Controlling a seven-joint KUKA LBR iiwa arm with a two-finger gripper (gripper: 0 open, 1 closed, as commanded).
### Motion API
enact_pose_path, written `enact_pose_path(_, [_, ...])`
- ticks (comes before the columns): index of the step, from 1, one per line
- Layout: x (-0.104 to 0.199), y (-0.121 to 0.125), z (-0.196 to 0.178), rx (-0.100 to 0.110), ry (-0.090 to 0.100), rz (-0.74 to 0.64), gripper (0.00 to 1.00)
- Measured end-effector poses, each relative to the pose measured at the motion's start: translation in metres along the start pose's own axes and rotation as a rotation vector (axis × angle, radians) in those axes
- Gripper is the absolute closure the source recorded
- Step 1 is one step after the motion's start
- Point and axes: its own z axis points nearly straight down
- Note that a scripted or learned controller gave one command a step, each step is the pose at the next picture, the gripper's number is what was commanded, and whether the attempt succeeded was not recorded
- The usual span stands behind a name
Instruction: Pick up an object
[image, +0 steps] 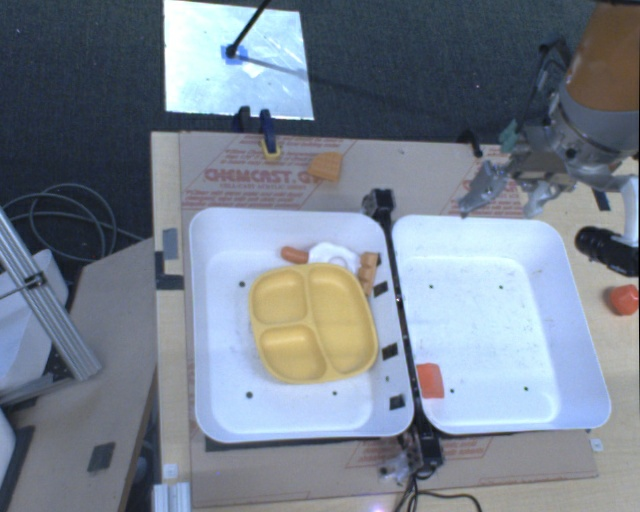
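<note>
Above the far right corner of the right bin (575, 300), the hand (508, 195) hangs with its fingers spread apart and nothing between them. Inside that bin, an orange block (429, 380) lies by the near left wall, well apart from the hand. In the left bin (215, 300): yellow divided tray (312, 323) at centre, with a white piece (335, 256), a small orange sausage-shaped piece (295, 255) and a tan peg (368, 267) along its far edge; on the table (420, 170) beyond, a tan chunk (325, 166).
</note>
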Motion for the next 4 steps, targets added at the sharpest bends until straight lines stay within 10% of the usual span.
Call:
enact_pose_path(1, [0.000,0.001,-0.011,-0.004,0.000,-0.005,1.00])
enact_pose_path(2, [-0.068,-0.097,-0.164,-0.015,-0.003,0.015,1.00])
enact_pose_path(3, [-0.063,-0.093,-0.153,0.002,0.000,0.005,0.00])
enact_pose_path(4, [-0.063,-0.092,-0.165,-0.003,-0.002,0.002,1.00])
